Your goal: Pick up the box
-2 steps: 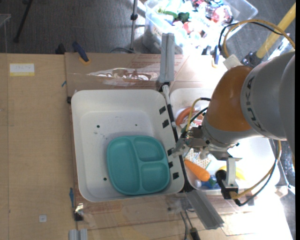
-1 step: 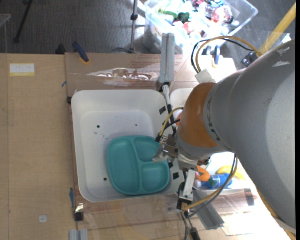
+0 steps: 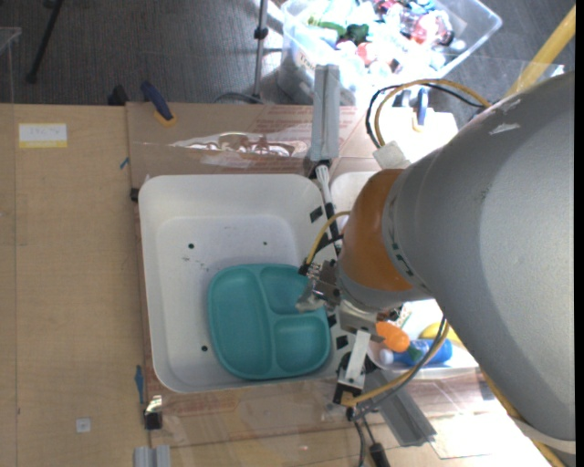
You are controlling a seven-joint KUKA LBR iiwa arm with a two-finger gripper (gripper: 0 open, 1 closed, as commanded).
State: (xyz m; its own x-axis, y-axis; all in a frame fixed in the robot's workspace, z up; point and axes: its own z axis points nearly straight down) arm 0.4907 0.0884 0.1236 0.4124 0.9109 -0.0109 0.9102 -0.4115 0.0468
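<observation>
The gripper point(image 3: 313, 294) is hanging over the teal tray's point(image 3: 260, 324) right edge, its grip impossible to tell, seemingly searching for the box.

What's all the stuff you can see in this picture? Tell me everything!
White bin: one, white, on the bench's left side.
Teal tray: one, teal, three compartments, lying in the white bin's lower half.
Second bin: one, white, right of the first, mostly hidden by the arm.
Small toys: a few, orange, blue and yellow, under the arm.
Clear tub: one, see-through, holding colourful items, top of the view.
Arm: one, grey with orange band, reaching from the right.
Gripper: one, at the tray's right edge.
</observation>
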